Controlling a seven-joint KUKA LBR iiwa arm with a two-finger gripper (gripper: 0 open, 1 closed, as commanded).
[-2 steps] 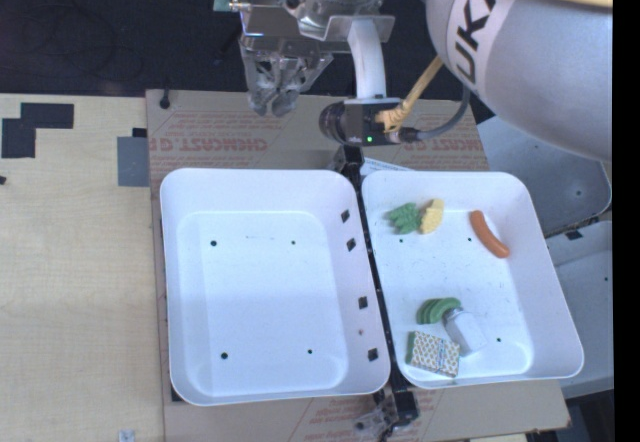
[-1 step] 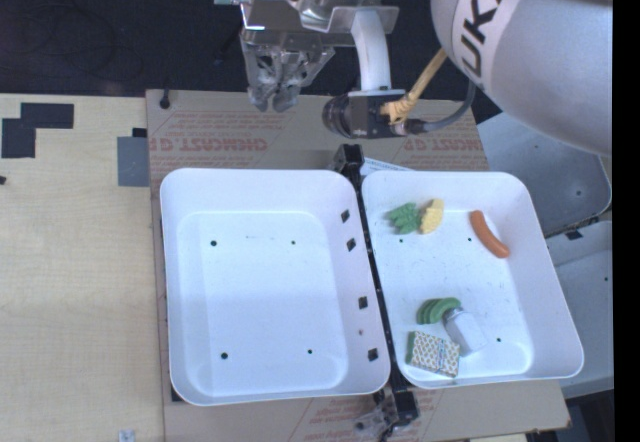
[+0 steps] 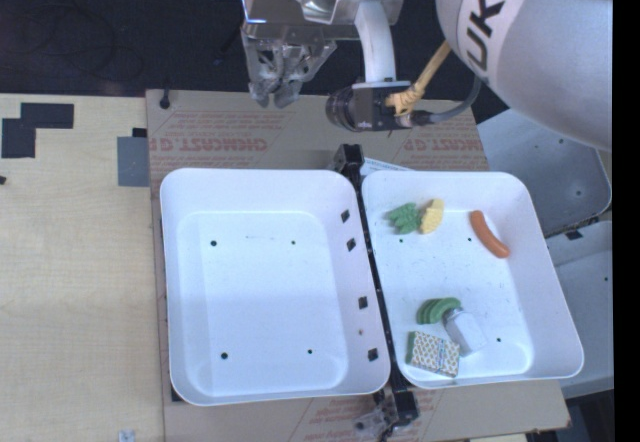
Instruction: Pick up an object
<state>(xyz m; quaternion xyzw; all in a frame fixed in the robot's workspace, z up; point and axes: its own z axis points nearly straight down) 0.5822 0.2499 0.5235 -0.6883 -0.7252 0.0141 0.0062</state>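
My gripper [image 3: 280,88] hangs high above the bench, over the cardboard behind the left bin [image 3: 190,192]; its fingers look close together with nothing between them. The right bin [image 3: 545,260] holds a corn cob with green husk [image 3: 420,217], an orange sausage [image 3: 489,233], a green curved vegetable [image 3: 437,309], a small grey can [image 3: 465,330] and a patterned square packet [image 3: 434,353]. All of these lie well below and to the right of the gripper.
A black clip strip [image 3: 362,270] runs between the two bins. Brown cardboard [image 3: 210,135] lies under the bins, on a pale wooden bench [image 3: 70,280]. The arm's large grey body [image 3: 530,20] fills the upper right.
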